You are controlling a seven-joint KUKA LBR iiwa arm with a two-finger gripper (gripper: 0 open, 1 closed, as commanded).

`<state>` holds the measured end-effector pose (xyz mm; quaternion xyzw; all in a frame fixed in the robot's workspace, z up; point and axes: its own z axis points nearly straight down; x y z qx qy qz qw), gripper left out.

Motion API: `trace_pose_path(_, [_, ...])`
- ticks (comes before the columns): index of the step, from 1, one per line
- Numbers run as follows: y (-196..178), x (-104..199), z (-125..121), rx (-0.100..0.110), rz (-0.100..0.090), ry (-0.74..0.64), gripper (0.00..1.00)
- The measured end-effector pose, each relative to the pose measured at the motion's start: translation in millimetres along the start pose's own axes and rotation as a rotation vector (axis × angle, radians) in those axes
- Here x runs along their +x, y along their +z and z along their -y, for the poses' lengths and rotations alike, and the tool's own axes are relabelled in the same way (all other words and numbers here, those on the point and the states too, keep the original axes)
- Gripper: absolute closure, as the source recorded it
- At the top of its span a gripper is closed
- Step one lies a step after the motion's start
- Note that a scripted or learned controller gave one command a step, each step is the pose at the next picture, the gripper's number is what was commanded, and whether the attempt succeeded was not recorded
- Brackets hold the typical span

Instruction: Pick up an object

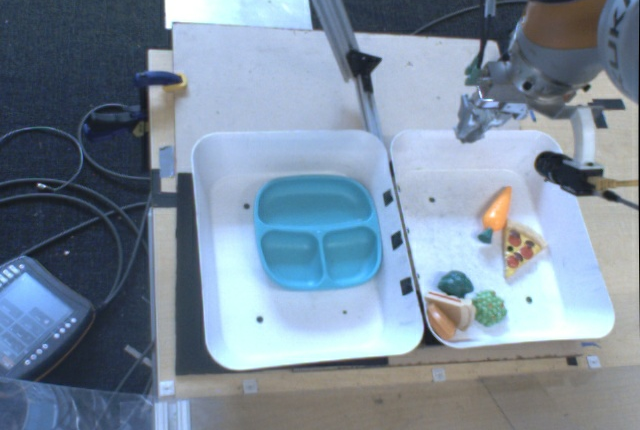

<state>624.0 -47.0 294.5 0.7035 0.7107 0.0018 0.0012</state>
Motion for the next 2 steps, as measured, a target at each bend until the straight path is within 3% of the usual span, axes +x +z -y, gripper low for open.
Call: trace_pose_path(2, [25.3, 110.9, -39.6, 0.001, -0.001, -0.001, 1.00])
